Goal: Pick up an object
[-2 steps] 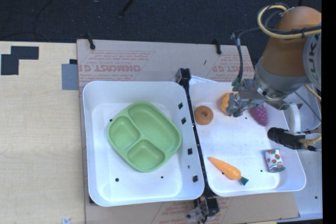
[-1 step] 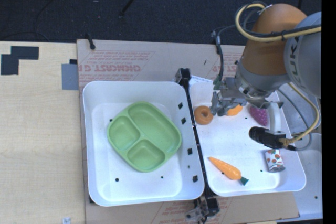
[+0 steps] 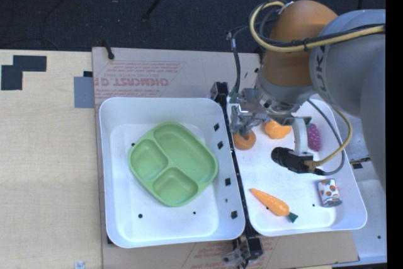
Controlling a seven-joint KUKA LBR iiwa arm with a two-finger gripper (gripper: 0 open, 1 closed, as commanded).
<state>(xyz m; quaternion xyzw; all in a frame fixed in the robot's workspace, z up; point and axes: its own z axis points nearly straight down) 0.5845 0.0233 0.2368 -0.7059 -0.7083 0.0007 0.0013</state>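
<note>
My gripper [image 3: 243, 125] hangs over the far left corner of the right bin [image 3: 352, 214]. Just below its tip lies a round orange fruit [image 3: 244, 141], touching it or very close; I cannot tell which. A second orange piece [image 3: 277, 130] lies just to the right, partly under the wrist. A purple bunch of grapes [image 3: 313, 136] rests further right. Towards the front of the same bin, a toy carrot [image 3: 271, 202] with a green top lies flat. A small printed can [image 3: 329, 192] sits at the right.
The left bin [image 3: 119, 217] holds a green divided plate [image 3: 173, 162], tilted in its middle. The ridge between the two bins [image 3: 232, 179] runs right beside the gripper. The arm's large body covers the right bin's far right part.
</note>
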